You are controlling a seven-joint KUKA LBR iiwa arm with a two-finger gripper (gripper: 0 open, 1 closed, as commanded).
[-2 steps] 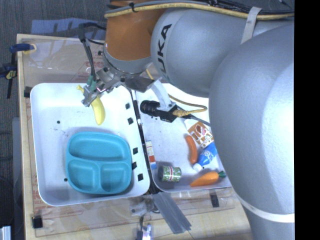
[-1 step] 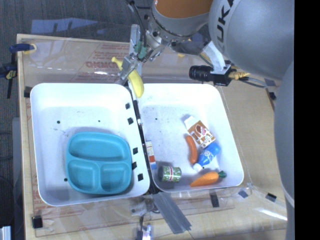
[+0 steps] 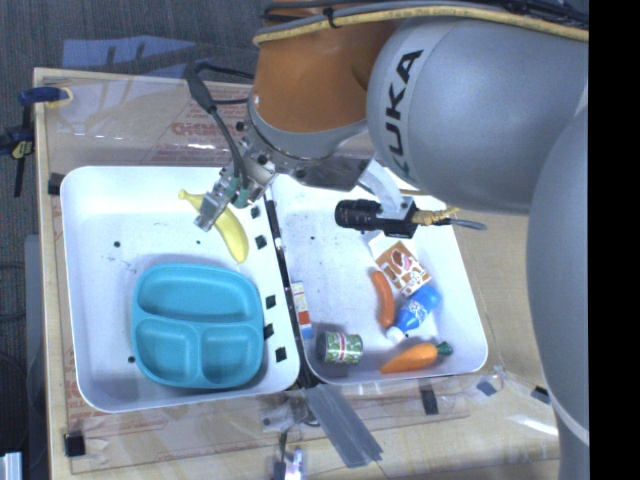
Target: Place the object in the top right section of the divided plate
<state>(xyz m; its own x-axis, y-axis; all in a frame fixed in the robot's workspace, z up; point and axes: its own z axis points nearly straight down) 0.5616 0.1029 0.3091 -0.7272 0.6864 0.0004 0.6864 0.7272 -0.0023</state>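
Banana upper centre of frame, above blue plate: light, soft, curved, slick. Take it mid-body. Claw on it; can't tell its state.

- the banana is yellow and lightly curved, lying slantwise on the floor of the left bin, just beyond the plate's far rim; its upper part sits right at the jaws of the gripper, its blunt lower end pointing away from them toward the plate.
- the divided plate is light blue with rounded corners and three sections, lying flat and bare below the jaws, near them but apart.
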